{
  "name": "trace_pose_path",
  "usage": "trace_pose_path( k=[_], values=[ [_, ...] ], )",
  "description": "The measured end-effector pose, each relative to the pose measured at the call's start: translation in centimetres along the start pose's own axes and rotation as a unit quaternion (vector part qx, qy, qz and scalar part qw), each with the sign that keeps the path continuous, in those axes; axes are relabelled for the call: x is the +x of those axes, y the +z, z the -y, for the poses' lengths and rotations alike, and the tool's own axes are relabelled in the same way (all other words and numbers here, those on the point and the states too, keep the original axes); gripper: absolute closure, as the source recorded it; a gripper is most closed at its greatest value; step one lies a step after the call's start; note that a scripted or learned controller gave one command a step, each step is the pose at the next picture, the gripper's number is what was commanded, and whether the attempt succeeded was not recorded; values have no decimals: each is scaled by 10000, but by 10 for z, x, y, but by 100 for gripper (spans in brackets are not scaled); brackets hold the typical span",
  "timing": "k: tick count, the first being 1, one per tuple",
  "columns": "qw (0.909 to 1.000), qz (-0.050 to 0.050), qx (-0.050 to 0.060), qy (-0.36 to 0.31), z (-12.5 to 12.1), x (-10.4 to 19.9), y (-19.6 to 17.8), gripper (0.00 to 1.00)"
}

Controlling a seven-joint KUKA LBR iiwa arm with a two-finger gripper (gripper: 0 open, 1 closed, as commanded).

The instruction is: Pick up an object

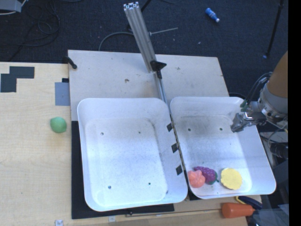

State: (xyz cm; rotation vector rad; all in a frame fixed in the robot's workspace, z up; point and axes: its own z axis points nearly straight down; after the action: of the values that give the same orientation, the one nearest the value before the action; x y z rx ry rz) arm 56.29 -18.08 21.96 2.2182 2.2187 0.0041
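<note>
Since nothing sits in the left shallow white plastic bin point(91, 126), every candidate is in the right shallow white plastic bin point(207, 105), bunched along its near edge. Going left to right there: a pink lumpy rubbery toy point(196, 178), touching a purple knobbly grape-like cluster point(207, 173) just behind it, then a small gap, then a flat yellow round disc-like piece point(231, 178). None has a strong long axis; the yellow one is roundish and stands apart from the other two, so I'd judge it the cleanest target.

The dark two-finger gripper point(238, 123) hangs over the far right part of that same bin, near its right wall, with nothing between its fingers. Too small and dark to tell how wide it stands.

Key relation: the objects lie toward the camera from the gripper, down the bin's right side. The yellow piece is nearest, almost straight toward the near edge; the pink and purple pair lie further left. The next move would need a travel toward the near rim, then a descent.

Risk, as I read it: the near rim is close to all three, so finger clearance there is tight.

Outside the bins: a green ball point(58, 125) on the wooden bench at far left, and an orange cylindrical thing point(237, 209) just beyond the right bin's near rim.
</note>
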Motion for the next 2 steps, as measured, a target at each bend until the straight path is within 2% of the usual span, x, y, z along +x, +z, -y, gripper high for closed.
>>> trace_pose_path(
  k=[1,2],
  values=[
    [10000,-4,19,2,0,0,-16,100],
    [10000,-10,29,-11,4,42,-11,100]
  ],
)
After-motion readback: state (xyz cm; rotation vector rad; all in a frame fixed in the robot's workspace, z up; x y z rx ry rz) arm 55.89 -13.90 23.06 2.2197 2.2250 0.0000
